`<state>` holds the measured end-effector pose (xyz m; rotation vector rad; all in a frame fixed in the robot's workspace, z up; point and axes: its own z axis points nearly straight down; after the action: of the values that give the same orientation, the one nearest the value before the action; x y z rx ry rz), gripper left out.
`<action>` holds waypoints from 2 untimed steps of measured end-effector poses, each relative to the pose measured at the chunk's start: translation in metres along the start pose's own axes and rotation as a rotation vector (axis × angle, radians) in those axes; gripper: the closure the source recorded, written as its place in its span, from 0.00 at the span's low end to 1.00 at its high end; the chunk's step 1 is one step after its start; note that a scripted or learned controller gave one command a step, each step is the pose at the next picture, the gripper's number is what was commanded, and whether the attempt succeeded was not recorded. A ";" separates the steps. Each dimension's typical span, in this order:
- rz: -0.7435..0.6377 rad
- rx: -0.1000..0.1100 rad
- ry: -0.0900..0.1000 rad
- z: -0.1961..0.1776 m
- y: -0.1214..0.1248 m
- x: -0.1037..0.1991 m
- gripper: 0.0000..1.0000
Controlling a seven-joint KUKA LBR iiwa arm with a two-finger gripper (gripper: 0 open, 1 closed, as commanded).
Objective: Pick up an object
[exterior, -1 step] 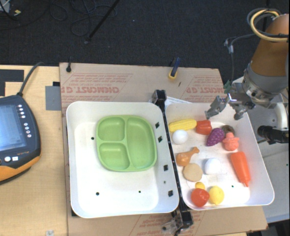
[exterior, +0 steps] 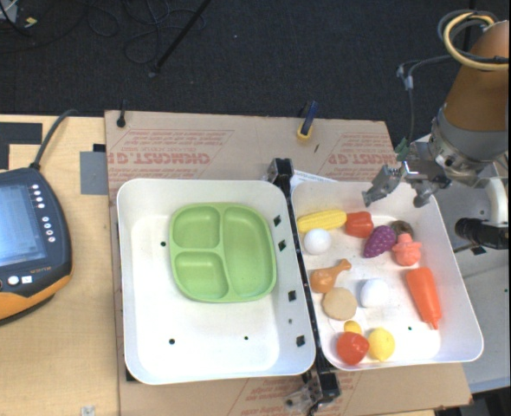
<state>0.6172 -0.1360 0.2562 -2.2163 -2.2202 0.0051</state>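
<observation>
Below and left of the end effector (exterior: 403, 183), the cardboard-covered surface (exterior: 195, 150) carries two white bins (exterior: 143, 319), backed by dark carpet (exterior: 238, 42) strewn with cables. The end effector's fingers hang apart, holding nothing, just above the purple grapes (exterior: 378, 241) and red pepper (exterior: 358, 224) in the nearer bin.

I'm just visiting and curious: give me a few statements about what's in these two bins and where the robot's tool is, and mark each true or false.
1. The green plate lies in the left bin. True.
2. The tool holds the carrot. False: the carrot lies in the right bin, and the tool hangs above that bin's far edge, with nothing between its fingers.
3. The corn lies beside a white ball. True.
4. The grapes sit on the green plate. False: they are in the right bin.
5. A screen device rests left of the bins. True.
</observation>
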 end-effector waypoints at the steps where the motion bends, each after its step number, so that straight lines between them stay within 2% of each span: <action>1: -0.002 0.005 0.001 0.064 0.003 0.008 0.00; 2: -0.002 0.004 0.001 0.110 0.006 0.010 0.00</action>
<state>0.6229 -0.1259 0.1459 -2.2115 -2.2193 0.0088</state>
